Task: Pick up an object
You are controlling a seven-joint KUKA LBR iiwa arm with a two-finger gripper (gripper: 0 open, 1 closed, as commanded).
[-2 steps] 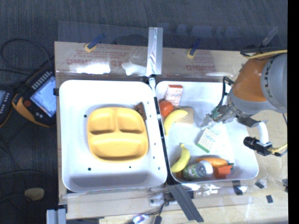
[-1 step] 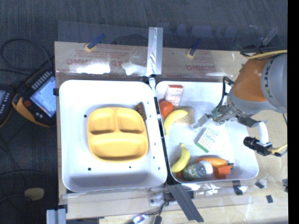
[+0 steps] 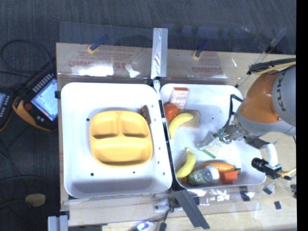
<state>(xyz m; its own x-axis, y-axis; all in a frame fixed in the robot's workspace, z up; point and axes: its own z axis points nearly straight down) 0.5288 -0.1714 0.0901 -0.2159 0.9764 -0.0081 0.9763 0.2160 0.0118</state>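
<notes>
My gripper [image 3: 214, 139] hangs low over the middle of the right bin [image 3: 211, 93], reaching in from the right. Just under its tip lies a small white and green packet [image 3: 210, 151]; I cannot tell whether they touch. A banana [image 3: 180, 122] rests on a slice of bread [image 3: 193, 121] at the bin's left, beside a red tomato [image 3: 171, 111]. A second banana [image 3: 186, 163] lies near the front, next to a green bottle [image 3: 200, 176] and an orange carrot [image 3: 219, 167]. A red and white carton [image 3: 179, 97] sits at the back.
The left bin [image 3: 77, 177] holds a yellow compartment plate [image 3: 121, 137] with a small brown thing [image 3: 144, 112] at its back right corner. A dividing wall [image 3: 163, 134] separates the bins. A small red piece [image 3: 229, 176] lies by the carrot.
</notes>
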